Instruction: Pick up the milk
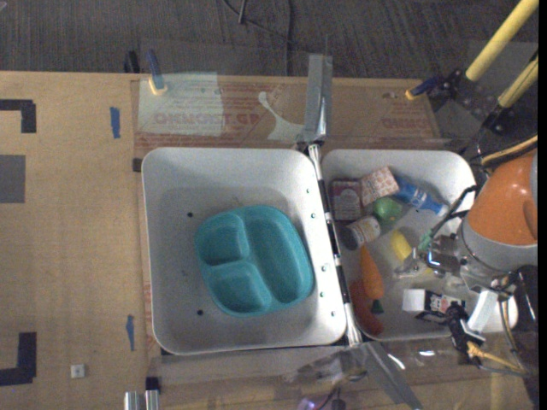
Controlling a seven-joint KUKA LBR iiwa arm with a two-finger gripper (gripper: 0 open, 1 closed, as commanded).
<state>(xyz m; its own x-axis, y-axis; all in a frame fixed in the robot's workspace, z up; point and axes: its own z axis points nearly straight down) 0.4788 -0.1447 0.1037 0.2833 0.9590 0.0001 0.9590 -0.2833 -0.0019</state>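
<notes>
Arm (504,216) bent low over right bin (461,167)

A single camera hangs above the bench (60,229) and looks down at a slight slant, so both white bins fit in its frame. The left bin (162,186) sits near the centre, the right bin (453,165) toward the right side. The far floor (128,15) fills the top strip. The arm (508,212) enters from the right. The camera seems fairly high, since small items look blurred.
</notes>
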